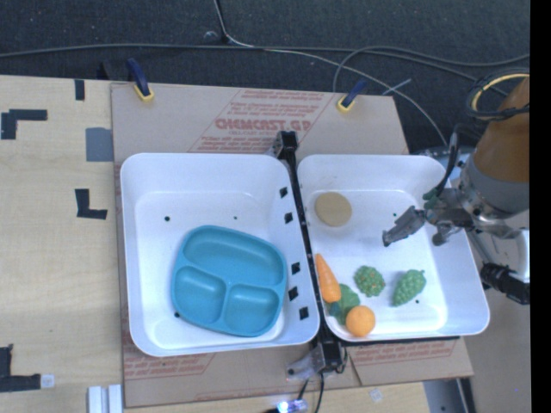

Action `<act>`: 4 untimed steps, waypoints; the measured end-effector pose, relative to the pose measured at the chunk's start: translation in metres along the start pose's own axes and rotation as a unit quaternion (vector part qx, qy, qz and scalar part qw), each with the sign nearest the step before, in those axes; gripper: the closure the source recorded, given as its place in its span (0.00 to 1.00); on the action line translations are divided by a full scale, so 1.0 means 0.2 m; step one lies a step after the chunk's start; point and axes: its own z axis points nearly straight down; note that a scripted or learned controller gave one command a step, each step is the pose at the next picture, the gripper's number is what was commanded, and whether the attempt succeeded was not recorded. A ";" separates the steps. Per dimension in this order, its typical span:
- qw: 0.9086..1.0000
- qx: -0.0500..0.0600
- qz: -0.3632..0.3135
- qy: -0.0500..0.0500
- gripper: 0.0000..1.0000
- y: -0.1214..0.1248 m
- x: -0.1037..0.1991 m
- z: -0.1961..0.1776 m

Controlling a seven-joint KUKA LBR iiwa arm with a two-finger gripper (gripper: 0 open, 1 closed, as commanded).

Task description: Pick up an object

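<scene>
The right bin (379, 175) holds several toy foods. A tan round biscuit (332, 209) lies near its back left. An orange carrot (327, 279) lies along the divider, with a green leafy piece (346, 299) and an orange ball (361, 320) beside it at the front. A green broccoli (369, 280) and a bumpy green bunch (410, 286) sit mid-front. My gripper (419, 232) hangs over the bin's right part, above and behind the bumpy bunch. It is open, with nothing between its fingers.
The left bin (146, 179) holds a blue sectioned plate (229, 280). A black divider (297, 231) runs between the bins. Cables (379, 67) cross the dark surface behind the brown board, and two clamps (140, 84) hold the board's back edge.
</scene>
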 end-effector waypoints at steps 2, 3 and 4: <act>1.000 -0.002 -0.001 -0.001 0.00 0.00 0.03 0.20; 1.000 -0.002 -0.001 -0.001 0.00 -0.02 0.01 0.42; 1.000 -0.001 -0.001 0.000 0.00 -0.07 0.02 0.70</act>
